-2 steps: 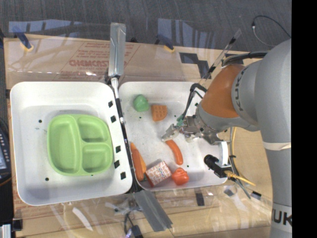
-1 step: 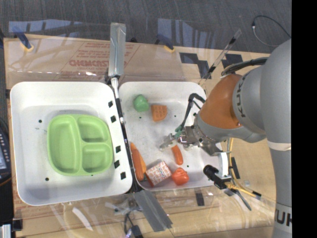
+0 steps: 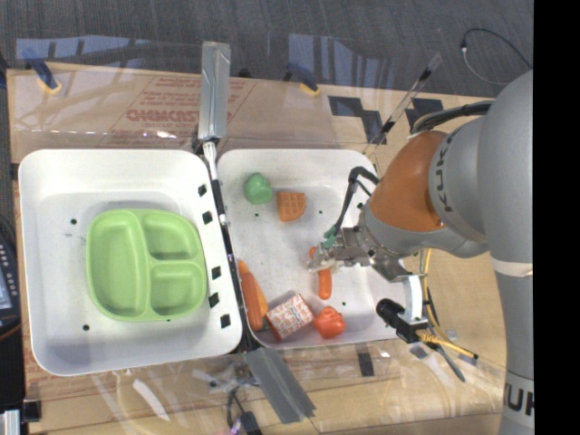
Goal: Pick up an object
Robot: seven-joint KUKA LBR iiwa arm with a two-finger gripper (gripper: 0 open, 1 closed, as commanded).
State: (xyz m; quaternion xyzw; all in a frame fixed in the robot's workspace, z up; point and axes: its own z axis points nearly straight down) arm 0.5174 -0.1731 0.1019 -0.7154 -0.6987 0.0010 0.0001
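My gripper (image 3: 326, 254) hangs low over the right bin (image 3: 272, 166), near its right-hand middle. Just below it lies a small orange sausage-shaped piece (image 3: 324, 285), with its upper end at or under the gripper's tip; I cannot make out whether they touch. A green rounded toy (image 3: 258, 188) and an orange waffle-like piece (image 3: 291, 206) lie at the back of this bin. Along the front lie a long orange carrot (image 3: 253, 303), a pink patterned box (image 3: 290, 316) and a red-orange tomato-like toy (image 3: 330, 323).
The left bin (image 3: 54, 179) holds a green divided plate (image 3: 145, 264). A raised divider (image 3: 220, 234) separates the two bins. The grey arm with its orange band (image 3: 412, 193) covers the right bin's right wall.
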